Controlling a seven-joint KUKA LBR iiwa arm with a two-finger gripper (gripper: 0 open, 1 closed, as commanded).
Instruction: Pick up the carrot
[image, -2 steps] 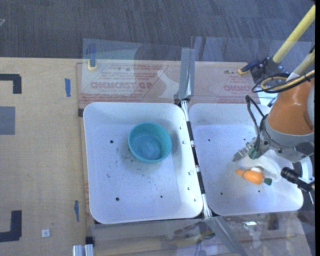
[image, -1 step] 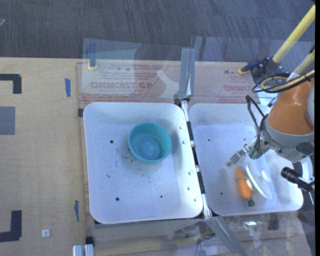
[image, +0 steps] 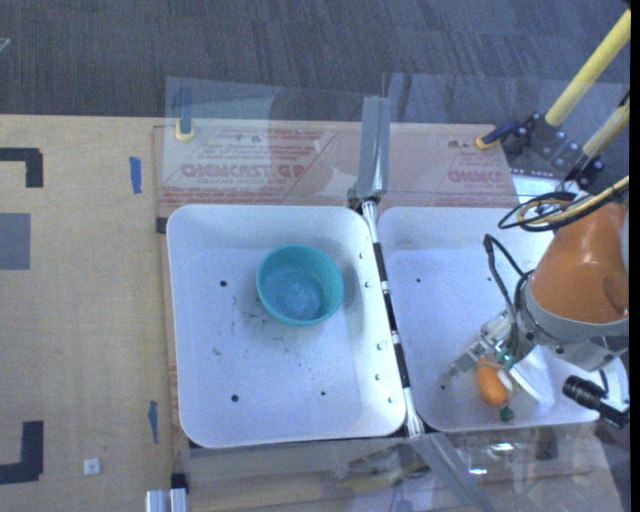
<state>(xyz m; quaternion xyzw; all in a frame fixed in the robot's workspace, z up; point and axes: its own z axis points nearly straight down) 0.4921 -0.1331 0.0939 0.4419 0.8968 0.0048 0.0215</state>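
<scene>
Carrot lay in right bin near its front edge, gripper right over it; grip state unclear, couldn't tell. Off-centre closing might have nudged carrot away.

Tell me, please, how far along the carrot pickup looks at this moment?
Done: the gripper has reached the right bin and sits right at the carrot. In hand: closing in on the carrot, though a grasp can't be confirmed. Left: securing it and lifting it off the bin floor. The teal bowl sits in the left bin.
</scene>
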